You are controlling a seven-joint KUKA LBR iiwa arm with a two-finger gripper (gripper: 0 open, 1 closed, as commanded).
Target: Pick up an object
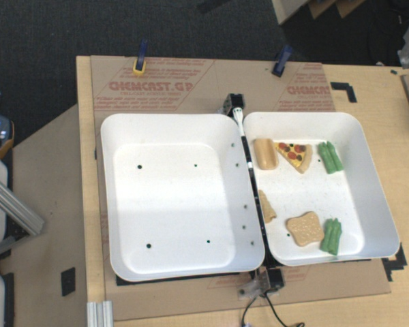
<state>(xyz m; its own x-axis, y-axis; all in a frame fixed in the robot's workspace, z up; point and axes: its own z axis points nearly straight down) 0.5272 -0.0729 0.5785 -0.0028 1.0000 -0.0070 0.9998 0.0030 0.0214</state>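
Note:
The right bin (pixel 368 182) holds several toy foods. A tan bread roll (pixel 264 153) lies at its upper left, with a pizza slice (pixel 294 154) just right of it. A green bean bundle (pixel 330 157) lies further right. A small tan piece (pixel 266 206) rests against the bin's left wall. A slice of toast (pixel 305 228) sits near the front, with a second green bundle (pixel 332 236) beside it.
The left bin (pixel 170 196) is plain white with four small dark holes. Both bins sit on a cardboard sheet (pixel 191 80) held by two clamps (pixel 141 60) at the back. A metal rail (pixel 13 206) slants at the far left.

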